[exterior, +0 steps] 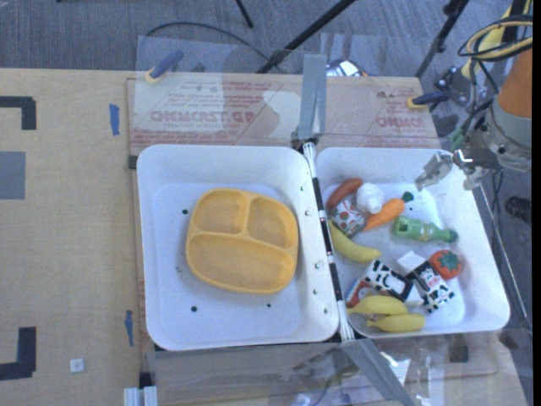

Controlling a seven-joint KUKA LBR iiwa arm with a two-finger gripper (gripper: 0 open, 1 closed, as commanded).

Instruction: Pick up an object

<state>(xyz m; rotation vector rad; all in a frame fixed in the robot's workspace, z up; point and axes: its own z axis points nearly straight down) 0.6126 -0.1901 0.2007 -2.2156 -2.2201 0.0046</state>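
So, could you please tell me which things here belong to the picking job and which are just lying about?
Job:
- end effector, over the right bin
- pickable toys there: carrot, green bottle, banana, tomato, cow

Lying about:
- yellow divided plate in the left bin
- blue clamps at the back

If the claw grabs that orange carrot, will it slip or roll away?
The carrot looks smooth and tapered, so it might slip toward its thin end. Its round shape could roll if nudged, though the white ball and small can beside it may stop it.
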